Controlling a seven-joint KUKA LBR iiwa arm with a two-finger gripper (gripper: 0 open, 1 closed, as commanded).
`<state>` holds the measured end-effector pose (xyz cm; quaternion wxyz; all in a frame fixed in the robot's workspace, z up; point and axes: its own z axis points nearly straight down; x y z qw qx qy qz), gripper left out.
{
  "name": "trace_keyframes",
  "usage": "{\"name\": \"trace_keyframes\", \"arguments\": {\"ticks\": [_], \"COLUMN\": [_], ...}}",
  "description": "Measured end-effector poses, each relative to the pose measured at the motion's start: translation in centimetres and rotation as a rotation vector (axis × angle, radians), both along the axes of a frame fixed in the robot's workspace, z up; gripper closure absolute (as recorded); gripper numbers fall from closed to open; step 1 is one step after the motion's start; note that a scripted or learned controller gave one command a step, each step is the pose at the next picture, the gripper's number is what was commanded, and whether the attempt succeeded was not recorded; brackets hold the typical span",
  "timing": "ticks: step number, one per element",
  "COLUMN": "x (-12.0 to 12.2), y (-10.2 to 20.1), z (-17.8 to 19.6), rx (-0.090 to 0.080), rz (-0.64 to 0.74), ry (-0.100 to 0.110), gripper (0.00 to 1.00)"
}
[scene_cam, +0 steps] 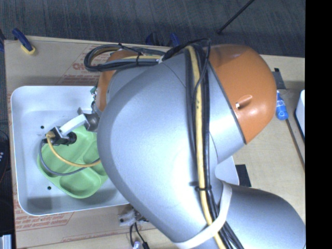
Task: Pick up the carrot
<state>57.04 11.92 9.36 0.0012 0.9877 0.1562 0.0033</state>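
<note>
Arm [171, 139] covers left bin [21, 139] holding green tray [78, 183]; claw [91, 119] state untellable.

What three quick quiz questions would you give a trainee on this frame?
1. True or false: the green dish lies in the bin at the view's left.
2. What colour is the band on the arm? A blue, B orange, C red.
3. Fill in: the bin is ___ in colour.
Key: 1 true; 2 B; 3 white.
</note>
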Motion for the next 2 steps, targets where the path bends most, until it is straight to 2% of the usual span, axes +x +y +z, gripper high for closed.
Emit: {"name": "trace_keyframes", "arguments": {"ticks": [1, 2], "x": [-1.3, -2.6], "y": [-2.9, 4.4], "z": [4.5, 0.4], "rx": [0.009, 0.002], "rz": [0.241, -0.007], "ry": [0.012, 0.01], "gripper": [0.0, 0.0]}}
